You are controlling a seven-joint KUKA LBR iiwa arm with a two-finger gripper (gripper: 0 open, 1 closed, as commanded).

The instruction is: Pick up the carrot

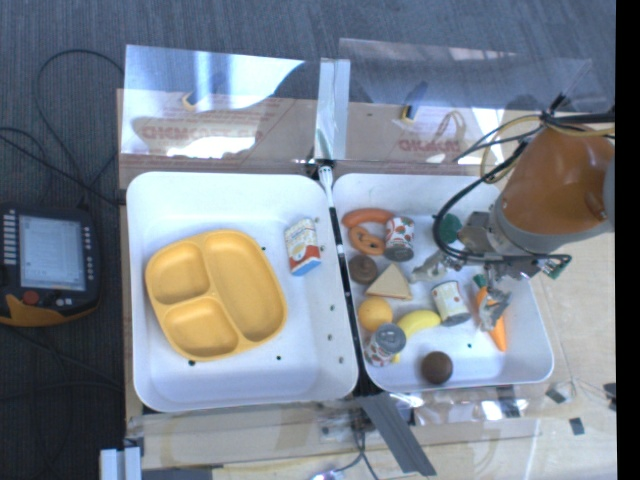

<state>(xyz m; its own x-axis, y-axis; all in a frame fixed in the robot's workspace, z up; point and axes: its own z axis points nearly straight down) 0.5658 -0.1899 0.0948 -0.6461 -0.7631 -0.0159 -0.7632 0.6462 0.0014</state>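
Gripper hovers over the carrot, which lies at four o'clock in the right bin; finger state unclear. Carrot looks light, rigid, smooth: grab its thicker middle.

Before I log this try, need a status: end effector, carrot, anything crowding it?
End effector low in right bin, over carrot's top end. Carrot lying on bin floor, grasp unconfirmed. Small can close to its left.
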